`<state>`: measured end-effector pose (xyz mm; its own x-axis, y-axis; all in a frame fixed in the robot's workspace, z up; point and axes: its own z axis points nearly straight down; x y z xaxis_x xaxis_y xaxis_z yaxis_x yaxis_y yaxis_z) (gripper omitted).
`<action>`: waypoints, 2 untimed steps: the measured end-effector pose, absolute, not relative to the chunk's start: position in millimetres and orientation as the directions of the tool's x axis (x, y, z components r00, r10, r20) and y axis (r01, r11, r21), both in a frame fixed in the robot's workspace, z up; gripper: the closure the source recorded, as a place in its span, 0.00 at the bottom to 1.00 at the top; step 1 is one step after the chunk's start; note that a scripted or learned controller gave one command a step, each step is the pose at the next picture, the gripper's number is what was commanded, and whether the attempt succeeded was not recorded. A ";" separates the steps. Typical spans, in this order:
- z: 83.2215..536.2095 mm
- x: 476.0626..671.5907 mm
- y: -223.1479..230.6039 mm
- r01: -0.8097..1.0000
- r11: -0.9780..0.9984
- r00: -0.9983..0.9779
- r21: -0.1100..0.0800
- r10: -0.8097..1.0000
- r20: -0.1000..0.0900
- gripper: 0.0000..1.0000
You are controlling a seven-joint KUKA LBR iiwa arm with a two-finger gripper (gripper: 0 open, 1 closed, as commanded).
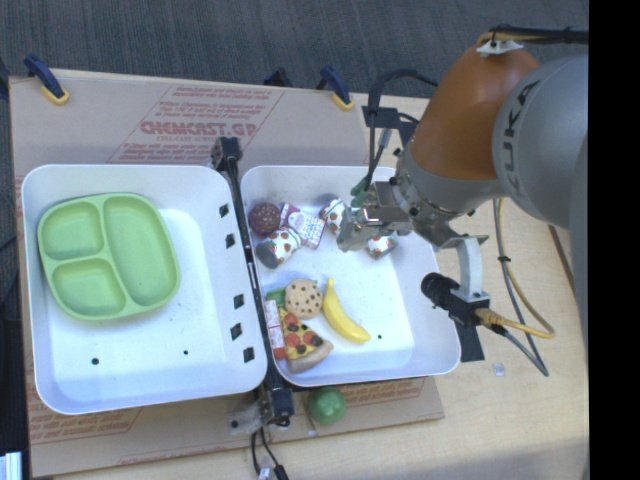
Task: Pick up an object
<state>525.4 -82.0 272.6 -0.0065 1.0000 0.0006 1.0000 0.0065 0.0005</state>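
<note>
The hand (352,230), its opening impossible to tell, sits mid-frame over the right white bin (425,343). The small yellow plastic banana (343,315), lower centre, looks light, stiff, slippery; grip mid-body.

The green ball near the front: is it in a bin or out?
Out. The green ball sits on the cardboard just beyond the right bin's front rim.
</note>
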 end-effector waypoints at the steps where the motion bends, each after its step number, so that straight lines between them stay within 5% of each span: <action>1: 219.3 566.3 -65.4 1.000 0.006 -0.006 -0.005 1.000 0.001 1.00; 2: 191.1 475.7 -52.6 1.000 0.007 -0.007 -0.005 1.000 0.000 1.00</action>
<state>475.7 -52.6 191.1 -0.0069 1.0000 0.0000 1.0000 0.0069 -0.0046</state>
